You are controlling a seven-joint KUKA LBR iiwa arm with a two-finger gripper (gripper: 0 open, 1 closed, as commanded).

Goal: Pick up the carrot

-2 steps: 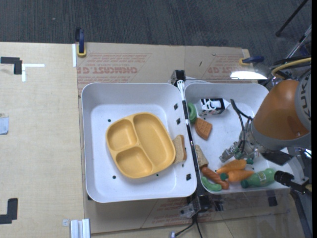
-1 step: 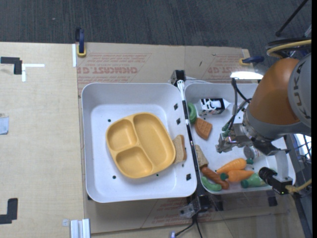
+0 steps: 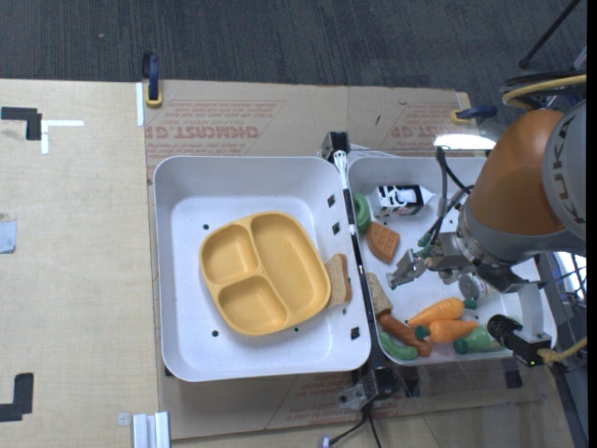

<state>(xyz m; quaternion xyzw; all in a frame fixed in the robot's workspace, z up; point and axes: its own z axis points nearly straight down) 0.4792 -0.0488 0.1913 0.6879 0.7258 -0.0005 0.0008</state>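
Observation:
The carrot (image 3: pixel 454 330) is an orange toy with a green leafy end. It lies near the front edge of the right bin (image 3: pixel 532 297), just below a second orange piece (image 3: pixel 437 312). My gripper (image 3: pixel 407 272) hangs over the middle of that bin, up and to the left of the carrot and apart from it. Nothing is visible in the gripper. The grey arm with its orange band (image 3: pixel 522 171) covers the bin's right side.
A brown sausage (image 3: pixel 403 329) and a green piece (image 3: pixel 399 346) lie left of the carrot. Further back are a tan wedge (image 3: pixel 382 242), a green item (image 3: pixel 361 211) and a black-and-white item (image 3: pixel 399 197). The left bin (image 3: pixel 177 250) holds a yellow divided plate (image 3: pixel 312 250). Bread slices (image 3: pixel 338 280) sit by the divider.

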